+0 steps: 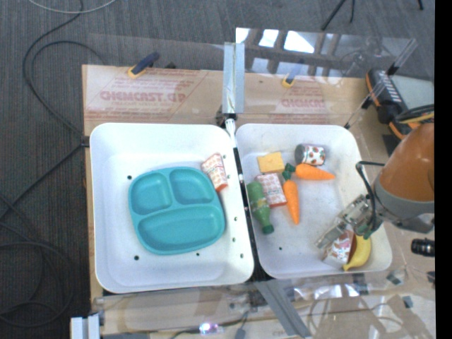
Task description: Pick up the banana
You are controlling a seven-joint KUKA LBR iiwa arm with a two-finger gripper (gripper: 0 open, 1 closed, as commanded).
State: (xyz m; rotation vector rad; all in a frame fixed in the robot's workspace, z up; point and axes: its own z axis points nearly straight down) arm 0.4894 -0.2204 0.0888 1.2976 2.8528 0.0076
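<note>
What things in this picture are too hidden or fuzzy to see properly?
- Gripper, camera view: too small and cluttered to tell its state, or whether it touches the banana.
- Banana: its upper end is covered by the gripper.
- Packet beside the banana: label too blurred to read.
- Arm: cut off by the right edge.

Two white bins, one teal tray, two carrots, one banana, one can, one green bottle.
</note>
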